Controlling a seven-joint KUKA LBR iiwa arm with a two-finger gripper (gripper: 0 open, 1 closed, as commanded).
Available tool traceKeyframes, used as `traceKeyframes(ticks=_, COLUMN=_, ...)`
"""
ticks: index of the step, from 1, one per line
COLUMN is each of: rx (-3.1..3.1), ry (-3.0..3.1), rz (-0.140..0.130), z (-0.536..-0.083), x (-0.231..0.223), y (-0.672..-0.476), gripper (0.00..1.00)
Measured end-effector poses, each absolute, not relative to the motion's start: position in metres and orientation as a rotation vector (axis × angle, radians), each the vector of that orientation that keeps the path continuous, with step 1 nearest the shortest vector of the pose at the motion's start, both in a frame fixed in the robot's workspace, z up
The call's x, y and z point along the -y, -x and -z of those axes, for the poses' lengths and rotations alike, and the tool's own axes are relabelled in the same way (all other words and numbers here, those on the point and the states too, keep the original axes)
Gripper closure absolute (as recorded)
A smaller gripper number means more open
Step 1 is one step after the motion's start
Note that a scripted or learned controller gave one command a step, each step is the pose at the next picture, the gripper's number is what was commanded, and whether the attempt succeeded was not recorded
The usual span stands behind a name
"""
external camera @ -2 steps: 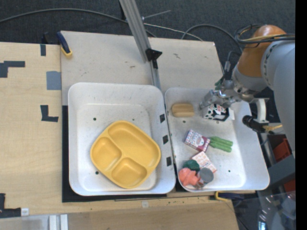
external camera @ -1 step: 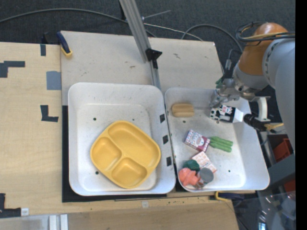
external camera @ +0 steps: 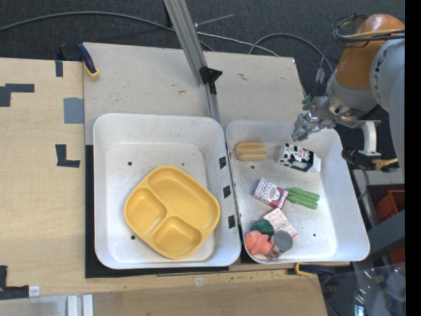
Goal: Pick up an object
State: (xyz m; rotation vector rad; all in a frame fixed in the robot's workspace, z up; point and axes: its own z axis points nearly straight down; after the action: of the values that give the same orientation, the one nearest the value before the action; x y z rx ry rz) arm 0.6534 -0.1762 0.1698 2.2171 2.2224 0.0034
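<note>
White bins sit side by side on the bench. Left bin holds a yellow tray with three compartments, lying flat toward the near half.

Right bin holds the loose objects:
- tan block near the far left corner, close to the divider;
- black-and-white box to its right, near the far wall;
- pink patterned box at mid-bin, with a green piece touching or just beside its right end;
- second small pink box nearer the front;
- cluster at the near left corner: orange-pink lump, dark green piece, grey disc, all touching or overlapping.

Arm enters from the right, orange band at the upper right. Gripper hangs over the far part of the right bin, tip just above and beside the black-and-white box. Contact with the box: cannot tell. Finger spacing: cannot tell, too small and dark to resolve. Nothing visibly lifted; every object rests on the bin floor.
</note>
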Motion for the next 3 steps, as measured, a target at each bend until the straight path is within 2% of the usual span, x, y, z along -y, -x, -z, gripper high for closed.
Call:
traceKeyframes(ticks=1, rx=-2.221, ry=-2.217, rz=-0.003, z=-0.21, x=0.176, y=-0.655, gripper=1.0)
traceKeyframes(ticks=2, rx=-2.229, ry=-2.216, rz=0.0, z=-0.204, x=0.123, y=-0.648, gripper=1.0)
traceKeyframes(ticks=3, rx=-2.231, ry=-2.216, rz=0.0, z=-0.199, x=0.068, y=-0.652, gripper=1.0)
